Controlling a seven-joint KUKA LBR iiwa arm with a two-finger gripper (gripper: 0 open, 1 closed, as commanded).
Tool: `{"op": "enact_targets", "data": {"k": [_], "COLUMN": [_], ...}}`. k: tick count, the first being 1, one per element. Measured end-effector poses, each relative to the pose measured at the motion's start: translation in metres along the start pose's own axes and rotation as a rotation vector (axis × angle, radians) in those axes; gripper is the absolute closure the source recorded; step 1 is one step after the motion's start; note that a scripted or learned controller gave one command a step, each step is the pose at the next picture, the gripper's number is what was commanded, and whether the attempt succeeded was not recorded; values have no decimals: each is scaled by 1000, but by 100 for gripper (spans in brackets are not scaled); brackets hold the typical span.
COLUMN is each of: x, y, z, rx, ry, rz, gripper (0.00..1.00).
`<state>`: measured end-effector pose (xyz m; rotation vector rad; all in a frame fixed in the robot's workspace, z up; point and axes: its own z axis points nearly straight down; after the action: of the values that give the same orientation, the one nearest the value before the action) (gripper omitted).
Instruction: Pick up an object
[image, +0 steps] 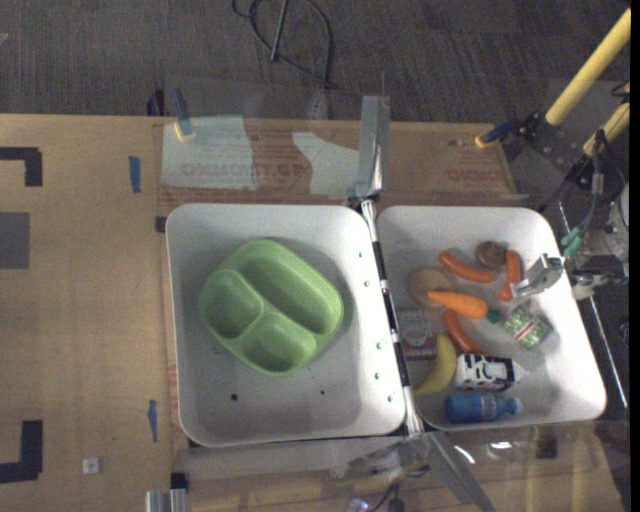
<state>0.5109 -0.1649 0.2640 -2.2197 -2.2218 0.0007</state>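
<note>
On the tan wooden table (80, 300), two shallow white plastic bins sit side by side. The left bin (190, 400) holds a light green divided plastic plate (271, 305) with three compartments, lying slightly toward the bin's left half.

The right bin (570, 395) holds a cluster of toy foods. Near its far side lie an orange sausage-shaped piece (466, 267), a small round brown piece (491, 253) and a short orange-red piece (513, 266). A pale tan rounded piece (428, 284) sits at the left, just beside an orange toy carrot (458, 302) with a green tip. Below that, another orange-red piece (460, 331) touches a yellow toy banana (439, 366). A white carton with black patches (489, 371) lies on its side beside the banana, and a blue toy bottle (480, 407) lies near the bin's near edge. A small green and white packet (526, 327) rests toward the right.

The silvery end effector (531, 279) sits low over the right bin's far right part, just beside the short orange-red piece and above the green packet. Whether its jaws are apart or together cannot be told, and nothing is visibly caught in it.
</note>
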Motion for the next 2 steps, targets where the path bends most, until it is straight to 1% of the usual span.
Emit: {"op": "enact_targets", "data": {"k": [1,2], "x": [25,41], "y": [56,92], "z": [73,170], "rx": [-1,-17], "ry": [0,-4], "rz": [-301,-312], "gripper": [0,0]}}
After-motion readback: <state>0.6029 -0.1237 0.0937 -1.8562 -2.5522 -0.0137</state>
